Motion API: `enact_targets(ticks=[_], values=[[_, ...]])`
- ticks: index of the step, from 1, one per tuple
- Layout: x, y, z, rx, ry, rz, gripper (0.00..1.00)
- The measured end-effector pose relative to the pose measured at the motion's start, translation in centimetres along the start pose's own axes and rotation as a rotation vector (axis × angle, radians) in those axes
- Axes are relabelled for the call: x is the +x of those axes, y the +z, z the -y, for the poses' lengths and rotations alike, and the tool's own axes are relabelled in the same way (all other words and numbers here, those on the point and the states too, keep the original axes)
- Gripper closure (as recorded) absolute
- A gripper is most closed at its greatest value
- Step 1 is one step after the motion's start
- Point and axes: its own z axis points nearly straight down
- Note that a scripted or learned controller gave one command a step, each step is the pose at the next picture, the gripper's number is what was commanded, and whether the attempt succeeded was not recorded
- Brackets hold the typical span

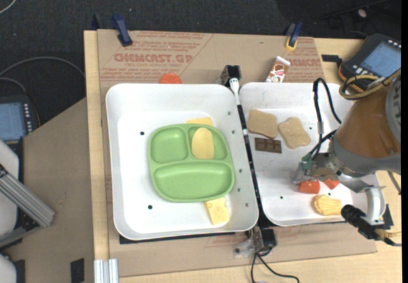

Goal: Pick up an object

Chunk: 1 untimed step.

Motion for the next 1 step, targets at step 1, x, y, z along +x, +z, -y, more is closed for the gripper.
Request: enact_targets(ticks=[1], values=[[6.04,-9.44,-5.98,-0.006,-0.013,-0.005,1.0]])
